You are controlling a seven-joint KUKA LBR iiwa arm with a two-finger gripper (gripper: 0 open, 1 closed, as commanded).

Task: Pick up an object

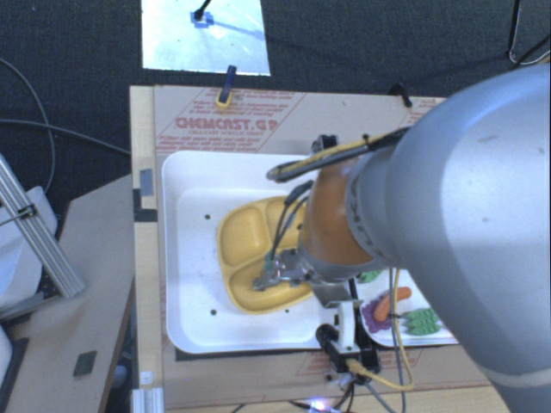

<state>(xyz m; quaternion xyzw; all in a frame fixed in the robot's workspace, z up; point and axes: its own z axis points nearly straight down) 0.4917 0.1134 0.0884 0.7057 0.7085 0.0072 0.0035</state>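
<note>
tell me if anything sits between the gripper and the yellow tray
Nothing visible does. The gripper is down at the near edge of the yellow tray in the left bin, seemingly right on it. The arm's own wrist hides the tray's right side, so that part cannot be checked.

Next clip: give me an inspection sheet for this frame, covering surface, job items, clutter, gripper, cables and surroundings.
Surface: shallow white bin on a brown board printed CHEMCAST.
Job's things: yellow divided plastic tray in that bin; orange, green and purple toy foods lie to its right.
Clutter: small blue and yellow clamp at the board's top edge.
Gripper: gripper low over the yellow tray's lower part; finger state hidden.
Cables: yellow cable along the grey arm with an orange band; black cord on the floor at left.
Surroundings: dark carpet, shiny metal sheet at top.
</note>
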